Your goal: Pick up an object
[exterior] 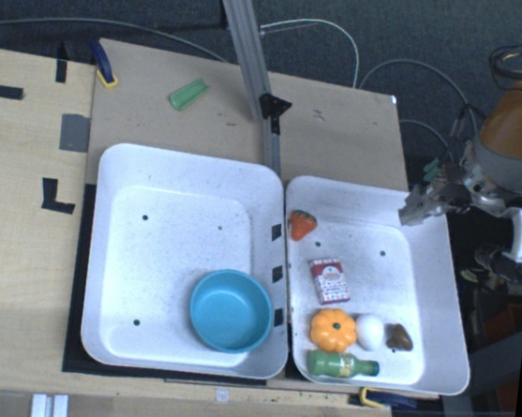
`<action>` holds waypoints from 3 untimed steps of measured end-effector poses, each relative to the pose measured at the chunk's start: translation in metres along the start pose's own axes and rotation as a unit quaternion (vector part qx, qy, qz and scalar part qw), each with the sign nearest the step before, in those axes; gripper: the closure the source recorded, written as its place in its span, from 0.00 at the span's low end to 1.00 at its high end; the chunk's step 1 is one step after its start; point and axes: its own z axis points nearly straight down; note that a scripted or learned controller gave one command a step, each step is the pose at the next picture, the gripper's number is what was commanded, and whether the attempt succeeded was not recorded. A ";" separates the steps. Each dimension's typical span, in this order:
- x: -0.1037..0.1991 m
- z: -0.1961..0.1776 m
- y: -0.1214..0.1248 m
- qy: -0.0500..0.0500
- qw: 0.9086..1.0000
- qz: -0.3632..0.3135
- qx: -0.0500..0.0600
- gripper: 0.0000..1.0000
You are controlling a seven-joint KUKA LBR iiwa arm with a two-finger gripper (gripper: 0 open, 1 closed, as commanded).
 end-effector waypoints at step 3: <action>0.153 0.012 -0.020 0.001 1.000 -0.003 0.001 1.00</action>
